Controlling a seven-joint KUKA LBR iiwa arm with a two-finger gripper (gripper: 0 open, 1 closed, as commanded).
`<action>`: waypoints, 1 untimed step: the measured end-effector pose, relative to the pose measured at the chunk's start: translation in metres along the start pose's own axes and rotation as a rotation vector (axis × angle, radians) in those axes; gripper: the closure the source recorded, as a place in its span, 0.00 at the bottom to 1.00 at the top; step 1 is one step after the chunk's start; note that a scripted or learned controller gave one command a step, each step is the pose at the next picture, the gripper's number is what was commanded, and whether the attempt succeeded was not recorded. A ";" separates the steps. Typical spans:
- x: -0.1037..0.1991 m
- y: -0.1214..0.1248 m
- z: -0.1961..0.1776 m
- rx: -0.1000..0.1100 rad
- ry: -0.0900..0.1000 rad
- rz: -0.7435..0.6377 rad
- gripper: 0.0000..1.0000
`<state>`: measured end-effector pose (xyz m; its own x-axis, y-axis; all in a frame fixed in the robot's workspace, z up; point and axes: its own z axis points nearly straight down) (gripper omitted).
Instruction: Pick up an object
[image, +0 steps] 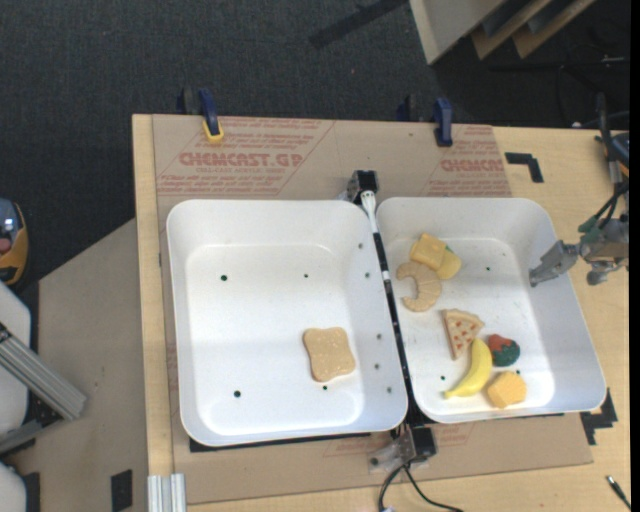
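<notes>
From the camera view we see the gripper (556, 262) at the right rim of the right bin (500, 222), low over its wall. We cannot tell its state; nothing shows in it.

The right bin holds most of the candidates: a cheese block (433, 254), a croissant (420, 286), a pizza slice (460, 331), a banana (474, 370), a tomato (503, 351) and an orange piece (506, 390). The left bin (200, 300) holds a single toast (329, 354), well apart from the gripper.

We judge the pick not yet begun. The risks: the banana, tomato and orange piece lie touching or just beside one another, so a descent there may strike two at once or nudge one aside. The toast and pizza slice lie flat and may slip out of a pinch. Near the wall, the gripper could catch the rim.
</notes>
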<state>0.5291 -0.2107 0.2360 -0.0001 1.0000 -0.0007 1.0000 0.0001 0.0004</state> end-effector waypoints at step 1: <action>0.075 -0.051 0.155 0.000 0.004 0.002 0.00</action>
<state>0.4785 -0.1362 0.0812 0.0019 1.0000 0.0035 1.0000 -0.0019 0.0001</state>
